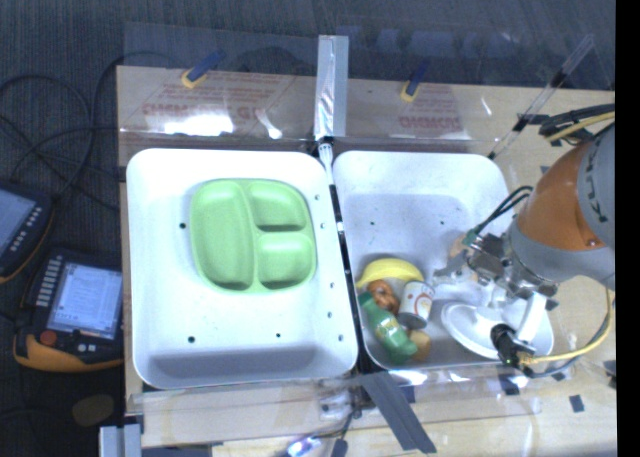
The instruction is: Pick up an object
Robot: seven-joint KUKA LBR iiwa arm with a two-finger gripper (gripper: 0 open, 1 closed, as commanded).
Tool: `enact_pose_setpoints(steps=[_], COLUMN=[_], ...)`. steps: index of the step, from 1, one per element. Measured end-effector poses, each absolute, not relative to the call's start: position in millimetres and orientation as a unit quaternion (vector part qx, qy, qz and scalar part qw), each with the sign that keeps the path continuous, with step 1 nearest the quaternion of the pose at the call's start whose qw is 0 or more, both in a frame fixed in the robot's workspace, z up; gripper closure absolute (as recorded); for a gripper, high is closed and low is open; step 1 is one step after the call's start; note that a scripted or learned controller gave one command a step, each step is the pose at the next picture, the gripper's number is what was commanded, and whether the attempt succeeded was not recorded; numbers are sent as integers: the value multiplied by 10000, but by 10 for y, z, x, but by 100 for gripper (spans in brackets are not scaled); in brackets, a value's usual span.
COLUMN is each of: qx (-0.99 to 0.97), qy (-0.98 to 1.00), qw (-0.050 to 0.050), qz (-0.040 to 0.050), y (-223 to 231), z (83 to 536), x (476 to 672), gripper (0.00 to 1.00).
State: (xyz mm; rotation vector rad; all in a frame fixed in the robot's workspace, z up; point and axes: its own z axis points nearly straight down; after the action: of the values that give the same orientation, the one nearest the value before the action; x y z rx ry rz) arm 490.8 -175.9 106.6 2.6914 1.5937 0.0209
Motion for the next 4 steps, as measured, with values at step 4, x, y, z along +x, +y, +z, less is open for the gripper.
enact_pose_setpoints(steps=[4], qx=[9711], qy=[2376], qw=[-137], qz=[-168], y=[-892], z=[908], x=[6632], gripper=[0])
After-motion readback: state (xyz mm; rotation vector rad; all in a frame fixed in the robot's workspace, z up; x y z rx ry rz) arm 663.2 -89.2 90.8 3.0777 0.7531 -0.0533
